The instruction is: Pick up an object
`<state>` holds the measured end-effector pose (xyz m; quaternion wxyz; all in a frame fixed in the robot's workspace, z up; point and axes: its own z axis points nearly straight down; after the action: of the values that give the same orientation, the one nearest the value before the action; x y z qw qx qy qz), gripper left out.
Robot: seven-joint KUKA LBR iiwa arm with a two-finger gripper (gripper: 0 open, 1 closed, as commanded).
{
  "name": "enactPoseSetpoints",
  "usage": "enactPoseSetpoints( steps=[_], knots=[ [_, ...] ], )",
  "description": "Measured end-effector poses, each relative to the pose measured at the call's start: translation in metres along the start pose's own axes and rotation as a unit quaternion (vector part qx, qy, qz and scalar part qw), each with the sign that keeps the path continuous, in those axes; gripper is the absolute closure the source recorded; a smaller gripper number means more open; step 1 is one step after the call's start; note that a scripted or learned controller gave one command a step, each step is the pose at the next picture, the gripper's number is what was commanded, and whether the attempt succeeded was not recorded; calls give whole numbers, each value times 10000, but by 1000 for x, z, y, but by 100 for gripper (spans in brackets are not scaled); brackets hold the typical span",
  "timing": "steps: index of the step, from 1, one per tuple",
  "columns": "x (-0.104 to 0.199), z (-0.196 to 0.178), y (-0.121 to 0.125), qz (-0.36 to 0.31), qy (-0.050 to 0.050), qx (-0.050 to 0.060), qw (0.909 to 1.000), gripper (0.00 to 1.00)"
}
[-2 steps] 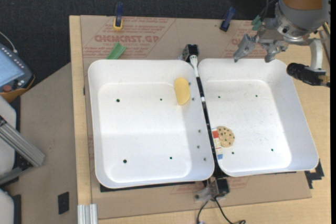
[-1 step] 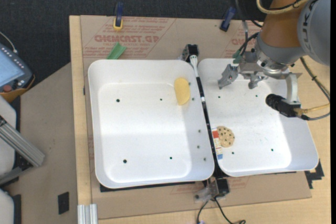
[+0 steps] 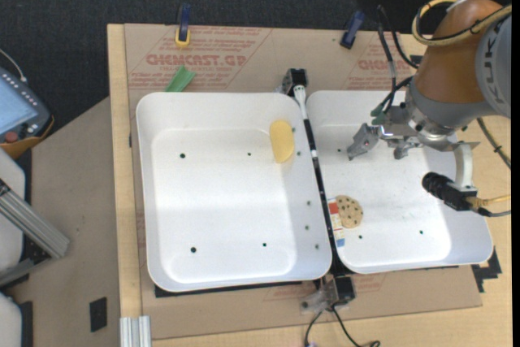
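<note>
1. Two shallow white plastic bins sit side by side on a brown cardboard sheet point(image 3: 244, 53).
2. The left bin point(image 3: 162, 175) holds a pale yellow oblong piece point(image 3: 282, 141) at its 2 o'clock corner, close to the dividing wall.
3. The right bin point(image 3: 455, 248) holds a round tan cookie with dark chips point(image 3: 349, 211) at about 8 o'clock, beside a small red and white card point(image 3: 335, 222).
4. The grey two-finger gripper point(image 3: 379, 141) hangs over the right bin toward 11 o'clock, fingers spread with nothing between them, well apart from the cookie.
</note>
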<state>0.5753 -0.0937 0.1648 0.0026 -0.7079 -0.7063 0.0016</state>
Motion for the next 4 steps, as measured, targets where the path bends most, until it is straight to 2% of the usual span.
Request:
enactPoseSetpoints(
  steps=[1,2,3,4],
  knots=[
    [-19,81,-98,30,12,-20,10000,0],
    [-15,-88,-35,-32,-31,-141,9999,0],
    [-16,20,-89,5,10,28,10000,0],
    [-16,4,-85,-5,-13,-44,10000,100]
  ],
)
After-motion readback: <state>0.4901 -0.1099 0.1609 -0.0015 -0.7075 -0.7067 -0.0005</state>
